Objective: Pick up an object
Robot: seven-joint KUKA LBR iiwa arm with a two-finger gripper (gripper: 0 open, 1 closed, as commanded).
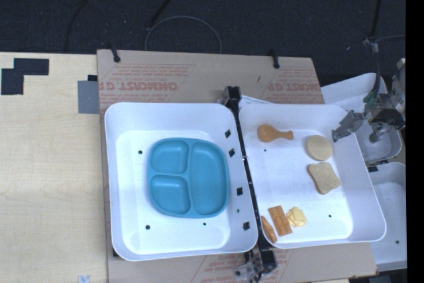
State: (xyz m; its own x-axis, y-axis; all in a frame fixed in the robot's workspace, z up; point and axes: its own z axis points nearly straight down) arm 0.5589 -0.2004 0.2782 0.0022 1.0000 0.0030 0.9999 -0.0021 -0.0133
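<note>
Two shallow white bins: left bin [126, 142] holds one blue three-compartment plastic plate [187, 177]; right bin [361, 209] holds six food pieces, including a tan drumstick [273, 134], round beige bun [318, 148] and toast slice [323, 177]. Pincer [361, 124] at right rim, just beside the bun; grip state can't tell.

blue plate [187, 177] (white bins [126, 142]), tan bread [323, 177].

grey metal gripper [358, 124] at the right rim of the right bin, dull slanted grey finger [344, 124], dark blocky wrist housing behind it, small green mark on the body, thin dark cable running upward, pale curved arm casing
</note>
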